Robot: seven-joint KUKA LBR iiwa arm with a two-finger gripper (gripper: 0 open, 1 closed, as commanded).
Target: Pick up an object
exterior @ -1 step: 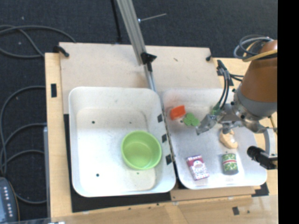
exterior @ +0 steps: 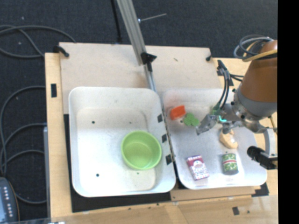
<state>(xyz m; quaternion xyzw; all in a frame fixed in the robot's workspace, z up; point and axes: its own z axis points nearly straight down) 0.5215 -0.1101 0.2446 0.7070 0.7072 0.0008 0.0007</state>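
Green, small rounded object [exterior: 190, 120] lies in right bin [exterior: 243, 183], just beside an orange block [exterior: 177, 112] and near gripper [exterior: 203, 126]. Arm w/ orange band [exterior: 261, 80] reaches in from right, gripper angled down-left over bin floor; jaw state: cannot tell. Left bin [exterior: 93, 125] holds a green bowl [exterior: 141, 150].

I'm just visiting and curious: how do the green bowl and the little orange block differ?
The green bowl sits in the left bin; the orange block lies in the right bin. The bowl is much larger than the block. The bowl is round and hollow, the block boxy and solid-looking. The block lies nearer the end effector than the bowl. Both rest on white bin floors, untouched.
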